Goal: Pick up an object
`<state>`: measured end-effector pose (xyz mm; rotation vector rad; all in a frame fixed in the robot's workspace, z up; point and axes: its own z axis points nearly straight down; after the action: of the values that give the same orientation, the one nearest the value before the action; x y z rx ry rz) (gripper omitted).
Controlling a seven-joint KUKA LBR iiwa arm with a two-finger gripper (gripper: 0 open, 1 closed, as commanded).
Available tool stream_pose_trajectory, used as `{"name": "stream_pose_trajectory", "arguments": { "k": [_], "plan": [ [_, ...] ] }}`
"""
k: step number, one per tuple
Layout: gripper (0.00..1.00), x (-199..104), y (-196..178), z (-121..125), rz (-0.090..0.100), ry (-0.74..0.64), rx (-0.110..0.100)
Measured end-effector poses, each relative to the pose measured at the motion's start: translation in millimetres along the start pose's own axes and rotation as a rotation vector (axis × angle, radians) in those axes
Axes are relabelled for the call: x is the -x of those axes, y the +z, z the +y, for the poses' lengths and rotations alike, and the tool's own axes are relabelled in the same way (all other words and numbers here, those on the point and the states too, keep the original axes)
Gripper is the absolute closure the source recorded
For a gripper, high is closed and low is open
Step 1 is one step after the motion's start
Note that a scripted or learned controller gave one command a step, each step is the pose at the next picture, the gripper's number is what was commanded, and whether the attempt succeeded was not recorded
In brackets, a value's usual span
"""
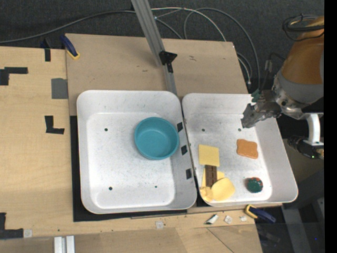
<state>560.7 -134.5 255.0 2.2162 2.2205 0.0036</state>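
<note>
Orange toast-shaped piece lay flat in right bin, below and just left of gripper. Gripper hung over bin's upper right part, apart from piece; open or closed, impossible to tell. Dark green round toy below it. Yellow square, brown bar, yellow lump leftward. Blue bowl sat in left bin.

One fixed camera, mounted above the bench, looks down at a slant. Both white bins sit mid-frame: left bin, right bin. Moderate distance; whole bench width visible. Arm enters from the right edge.
</note>
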Motion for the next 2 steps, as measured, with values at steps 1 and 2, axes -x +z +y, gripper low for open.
{"name": "stream_pose_trajectory", "arguments": {
  "k": [1,2],
  "plan": [
    [1.00,-54.2,15.1,20.9,0.003,-0.005,-0.006],
    [1.00,-100.9,10.9,33.3,0.003,-0.005,-0.005]
  ]
}}
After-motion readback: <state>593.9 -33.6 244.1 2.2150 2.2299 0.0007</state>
